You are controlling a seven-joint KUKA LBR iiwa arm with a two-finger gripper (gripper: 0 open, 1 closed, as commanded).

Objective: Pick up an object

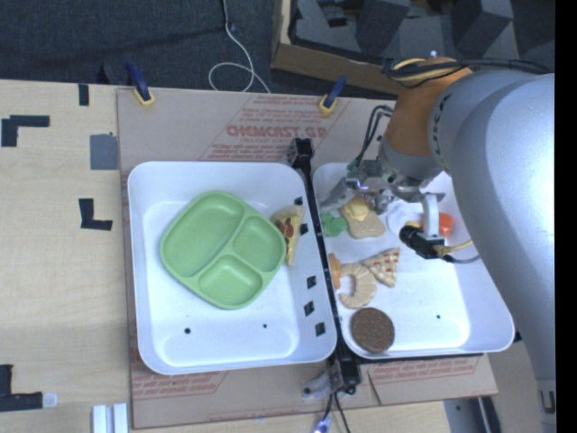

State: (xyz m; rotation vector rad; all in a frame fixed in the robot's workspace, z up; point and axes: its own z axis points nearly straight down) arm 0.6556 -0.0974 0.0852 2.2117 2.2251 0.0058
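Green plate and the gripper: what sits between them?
In the camera view, between the green plate and the gripper lie a pizza slice at the left bin's edge and the black divider between the bins.

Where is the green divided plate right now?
The green divided plate lies in the left bin, toward its upper middle, with a pizza-slice toy just off its right edge.

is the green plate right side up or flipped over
Right side up. The green plate lies flat in the left bin with its three hollow sections facing up, nothing in them.
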